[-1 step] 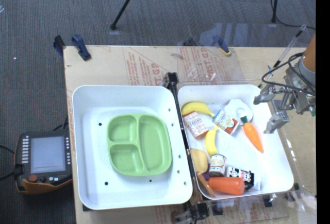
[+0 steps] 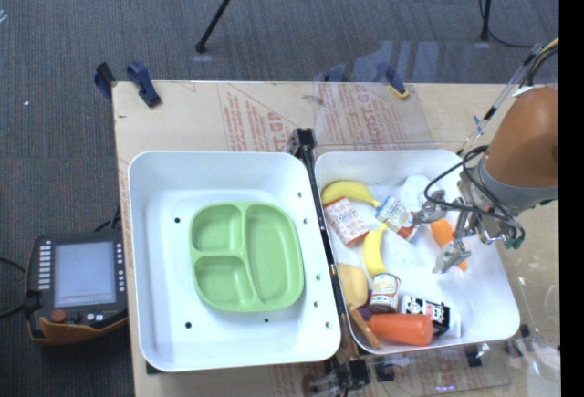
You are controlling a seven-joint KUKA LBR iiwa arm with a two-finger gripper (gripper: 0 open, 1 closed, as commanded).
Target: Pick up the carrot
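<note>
The arm (image 2: 525, 144) reaches in from the right, its orange band above the wrist, and the gripper (image 2: 453, 245) hangs low over the right part of the right bin (image 2: 488, 318). Its 2 fingers (image 2: 450, 260) are spread a little apart, and a small orange piece (image 2: 443, 231) shows between them and the wrist; whether they actually clamp it cannot be told from this slant.

The carrot (image 2: 400, 329) lies flat along the near wall of the right bin, well apart from the gripper, with nothing gripping it. A black-and-white carton (image 2: 429, 309) lies just behind it, touching or nearly so, and a small tin can (image 2: 384, 291) stands just to its left. 2 bananas share this bin: 1 (image 2: 349, 192) curved near the far left corner, the other (image 2: 373, 250) lying lengthwise near the middle. A red-and-white packet (image 2: 345, 221) sits between them.

The left bin (image 2: 151, 203) holds a green divided plate (image 2: 246, 255) with 3 compartments. A teach pendant (image 2: 78, 284) rests on the floor to the left of the bench
</note>
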